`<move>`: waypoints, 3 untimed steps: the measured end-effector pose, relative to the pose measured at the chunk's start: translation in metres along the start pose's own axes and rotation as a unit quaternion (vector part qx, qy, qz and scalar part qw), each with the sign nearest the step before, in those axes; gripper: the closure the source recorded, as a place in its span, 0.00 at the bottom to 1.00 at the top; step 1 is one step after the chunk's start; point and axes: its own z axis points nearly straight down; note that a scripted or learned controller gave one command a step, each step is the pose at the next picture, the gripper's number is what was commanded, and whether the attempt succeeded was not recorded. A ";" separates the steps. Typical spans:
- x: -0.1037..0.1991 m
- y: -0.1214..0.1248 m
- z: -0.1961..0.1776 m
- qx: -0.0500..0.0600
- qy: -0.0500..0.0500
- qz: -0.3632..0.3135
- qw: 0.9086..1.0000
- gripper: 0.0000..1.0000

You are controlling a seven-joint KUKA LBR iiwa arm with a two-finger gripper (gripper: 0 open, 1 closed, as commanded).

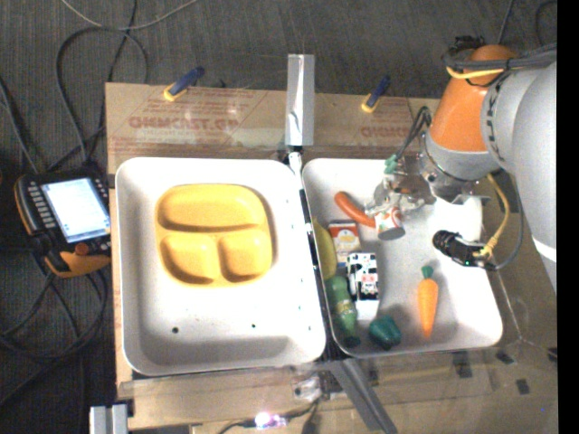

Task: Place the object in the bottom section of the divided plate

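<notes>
Divided plate [215, 234] sat in the left bin [136, 333]. I saw the gripper [391, 213] low in the right bin [470, 319] beside a hot dog [353, 209]; finger state, I couldn't tell. Carrot [427, 305] lay near.

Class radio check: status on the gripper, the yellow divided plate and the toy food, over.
Gripper low in right bin, beside hot dog. Divided plate in left bin, nothing on it. Carrot apart.

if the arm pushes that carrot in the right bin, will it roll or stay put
The carrot looks round and tapered, so a sideways push would likely roll it in a curve. It lies on bare bin floor with nothing touching it, so little would stop it. It looks like rigid toy plastic, probably light and a bit slick.
</notes>
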 end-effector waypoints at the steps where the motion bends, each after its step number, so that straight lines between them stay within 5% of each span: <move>1: 0.059 0.015 -0.016 -0.002 0.001 -0.204 0.979 1.00; 3: 0.233 0.022 -0.037 -0.002 0.001 -0.284 0.959 1.00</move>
